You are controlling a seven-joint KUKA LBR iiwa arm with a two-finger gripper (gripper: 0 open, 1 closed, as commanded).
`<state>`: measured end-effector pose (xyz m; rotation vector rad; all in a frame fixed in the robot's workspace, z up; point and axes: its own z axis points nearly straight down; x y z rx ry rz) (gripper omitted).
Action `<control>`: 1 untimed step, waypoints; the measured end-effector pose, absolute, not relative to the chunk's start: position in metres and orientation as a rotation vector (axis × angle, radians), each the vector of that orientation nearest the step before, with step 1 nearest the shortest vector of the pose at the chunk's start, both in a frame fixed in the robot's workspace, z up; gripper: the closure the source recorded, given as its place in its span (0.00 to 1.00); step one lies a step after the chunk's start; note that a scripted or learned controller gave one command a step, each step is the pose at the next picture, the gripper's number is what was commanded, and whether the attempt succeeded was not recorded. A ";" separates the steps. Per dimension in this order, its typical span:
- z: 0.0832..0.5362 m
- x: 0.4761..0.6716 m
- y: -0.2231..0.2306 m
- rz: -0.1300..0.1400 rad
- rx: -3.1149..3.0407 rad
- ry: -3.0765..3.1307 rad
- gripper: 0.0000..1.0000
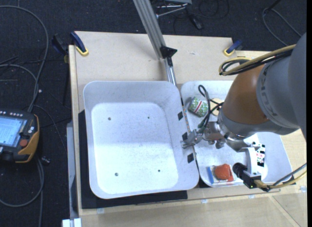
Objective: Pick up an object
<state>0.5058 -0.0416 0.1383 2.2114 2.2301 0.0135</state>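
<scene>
- My arm (265, 99) reaches in from the right and hangs over the right bin (285, 148), covering much of its floor.
- My gripper (195, 138) sits low over the right bin's left rim, close to the seam between the two bins.
- Gripper state: cannot tell. The view is too cluttered with cable and metal parts there to judge it, and I see nothing held.
- Candidate object A: a green-and-white patterned item (198, 105) lies in the far left corner of the right bin, just beyond my gripper. It looks small, rounded and probably light; a rounded body may roll or slip, so I would close across its narrowest width.
- Candidate object B: a red-orange lump (224, 172) lies near the front edge of the right bin, beside a blue strip. It looks soft or rubbery, likely light and forgiving; grip across its middle.
- The left bin (97, 123) is a bare white tray.
- Judgement: object A is nearest, so it suits the next descent.
</scene>
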 end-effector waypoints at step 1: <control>0.137 0.506 -0.043 0.014 2.211 2.229 0.00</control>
